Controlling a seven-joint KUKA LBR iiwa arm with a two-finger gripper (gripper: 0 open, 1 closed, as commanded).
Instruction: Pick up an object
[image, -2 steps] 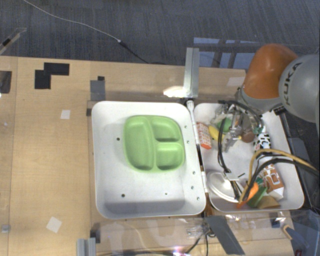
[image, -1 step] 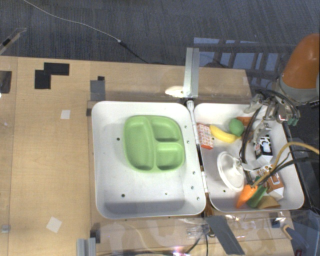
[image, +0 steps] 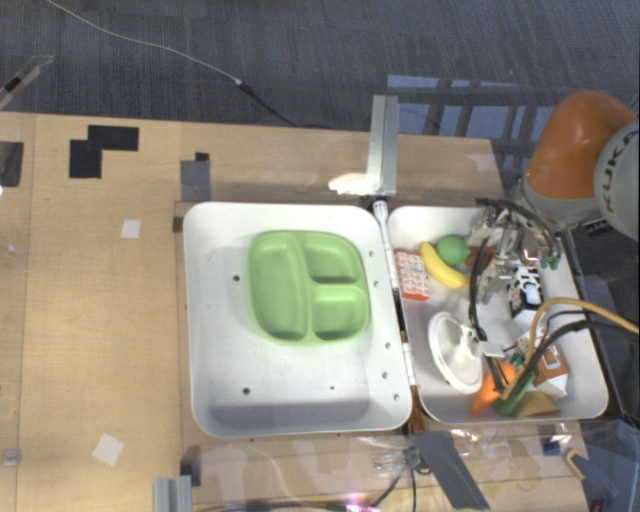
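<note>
1. The bench (image: 90, 330) is pale wood, with black tape marks at about 10 o'clock and a thin cable running across the dark grey carpet (image: 250, 40) beyond its far edge at 12 o'clock.
2. The left bin (image: 215, 390) is a shallow white tray at the middle of the view; its right wall lies against the right bin along a metal strip.
3. The right bin (image: 590, 395) sits at about 4 o'clock and holds all the loose things.
4. The arm (image: 585, 150) comes in at 2 o'clock, showing its orange band and grey shell, with black and yellow cables trailing down over the right bin.
5. The green plate (image: 305, 285), divided into three sections, lies flat in the left bin, a little toward 12 o'clock of that bin's middle.
6. The gripper (image: 500, 255) hangs over the upper half of the right bin; wires and fittings crowd it, so whether it is wide or narrow cannot be told.
7. The white cup (image: 455, 350) lies tipped on its side at 7 o'clock of the gripper, near it.
8. The banana (image: 440, 265) lies at 9 o'clock of the gripper, just beside it, with a green ball (image: 452, 248) touching its upper end.
9. The red and white packet (image: 412, 275) lies against the bin's left wall, beside the banana.
10. The carrot (image: 487, 392) lies at 6 o'clock of the gripper, near the bin's front edge.
</note>
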